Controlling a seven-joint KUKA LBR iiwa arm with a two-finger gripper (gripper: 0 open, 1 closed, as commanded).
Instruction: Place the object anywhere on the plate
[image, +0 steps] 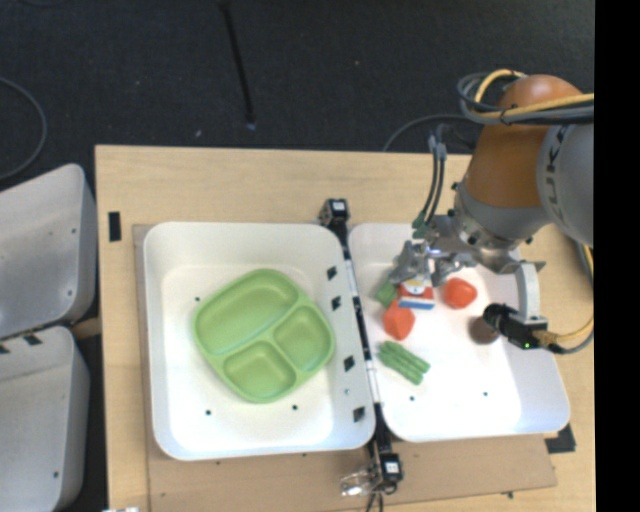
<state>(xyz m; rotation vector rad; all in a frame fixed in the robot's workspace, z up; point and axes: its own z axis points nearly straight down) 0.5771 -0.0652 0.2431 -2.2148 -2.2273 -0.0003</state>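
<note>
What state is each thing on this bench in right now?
green plate: flat in left bin, nothing on it.
end effector: low over the right bin.
lower red toy: loose in right bin.
upper red toy: loose beside the end effector.
green pod: lying flat in right bin.

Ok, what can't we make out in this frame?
Camera view:
- White, red and blue item: partly under the gripper, too small to identify.
- Small green piece: upper end hidden by the gripper.
- Right bin: far corner covered by the arm.
- Dark round thing: too blurred to identify.
</note>
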